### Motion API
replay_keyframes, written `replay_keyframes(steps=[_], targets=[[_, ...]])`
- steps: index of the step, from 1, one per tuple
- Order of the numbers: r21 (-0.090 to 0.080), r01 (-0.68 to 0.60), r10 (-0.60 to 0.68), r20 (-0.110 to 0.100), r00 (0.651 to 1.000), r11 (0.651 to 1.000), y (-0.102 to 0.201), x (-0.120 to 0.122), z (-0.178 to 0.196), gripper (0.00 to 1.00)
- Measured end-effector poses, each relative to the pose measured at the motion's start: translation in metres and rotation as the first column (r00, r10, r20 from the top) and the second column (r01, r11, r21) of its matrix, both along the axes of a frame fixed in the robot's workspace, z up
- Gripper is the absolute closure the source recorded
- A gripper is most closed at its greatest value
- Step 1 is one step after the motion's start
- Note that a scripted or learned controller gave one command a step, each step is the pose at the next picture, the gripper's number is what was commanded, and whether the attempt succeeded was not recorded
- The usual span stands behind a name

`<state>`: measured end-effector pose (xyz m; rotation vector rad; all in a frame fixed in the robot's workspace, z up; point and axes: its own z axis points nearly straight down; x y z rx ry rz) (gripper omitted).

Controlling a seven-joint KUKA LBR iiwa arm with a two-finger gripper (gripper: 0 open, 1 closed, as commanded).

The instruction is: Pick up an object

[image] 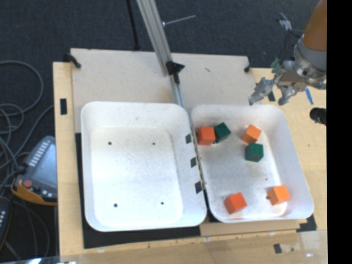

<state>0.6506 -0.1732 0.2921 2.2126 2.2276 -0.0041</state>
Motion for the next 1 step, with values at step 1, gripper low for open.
replay_keyframes(steps=[1], targets=[[0.001,0.003,-0.003,0.005,1.0,1.0,0.0154,0.0151,-0.1642,0.0]])
